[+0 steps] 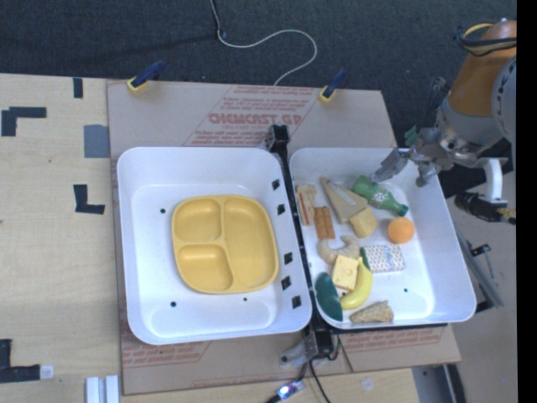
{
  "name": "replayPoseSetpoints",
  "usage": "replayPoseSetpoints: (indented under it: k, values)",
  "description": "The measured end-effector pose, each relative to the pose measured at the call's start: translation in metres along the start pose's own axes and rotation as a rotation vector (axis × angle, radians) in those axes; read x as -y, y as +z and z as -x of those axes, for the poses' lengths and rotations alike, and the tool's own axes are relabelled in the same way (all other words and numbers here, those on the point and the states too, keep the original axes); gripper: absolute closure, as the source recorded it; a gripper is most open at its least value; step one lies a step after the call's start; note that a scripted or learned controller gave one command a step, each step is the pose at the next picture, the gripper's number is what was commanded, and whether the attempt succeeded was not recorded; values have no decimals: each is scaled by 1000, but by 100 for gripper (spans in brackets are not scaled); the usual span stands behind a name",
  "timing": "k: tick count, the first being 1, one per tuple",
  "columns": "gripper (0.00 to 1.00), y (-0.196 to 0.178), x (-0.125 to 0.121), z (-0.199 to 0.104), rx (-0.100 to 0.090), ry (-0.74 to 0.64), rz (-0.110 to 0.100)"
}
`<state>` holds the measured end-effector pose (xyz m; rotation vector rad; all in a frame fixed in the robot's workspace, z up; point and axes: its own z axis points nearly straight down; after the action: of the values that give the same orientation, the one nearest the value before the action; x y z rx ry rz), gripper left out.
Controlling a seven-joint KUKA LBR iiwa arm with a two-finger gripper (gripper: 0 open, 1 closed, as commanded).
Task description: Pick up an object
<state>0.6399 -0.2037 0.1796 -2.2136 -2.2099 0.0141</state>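
Note:
The right bin [436, 250] holds several toy foods: a green bottle [379, 195], an orange [401, 230], a banana [361, 285], yellow cheese blocks [363, 222], a checkered packet [385, 258], bread slices [372, 312] and a dark green piece [328, 295]. My gripper [406, 164] hangs at the bin's far right rim, just above and right of the green bottle. Its two fingers are spread apart with nothing between them.
The left bin [143, 225] holds a yellow divided plate [225, 243]. Both bins rest on a cardboard sheet [243, 120] held by blue and yellow clamps. A white cable [268, 40] loops behind. The arm's orange band [478, 82] stands at the right.

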Motion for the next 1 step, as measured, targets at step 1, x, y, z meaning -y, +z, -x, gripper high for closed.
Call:
replayPoseSetpoints:
  k: [1]
  values:
    - [0,-10,-3,0,3,-3,14]
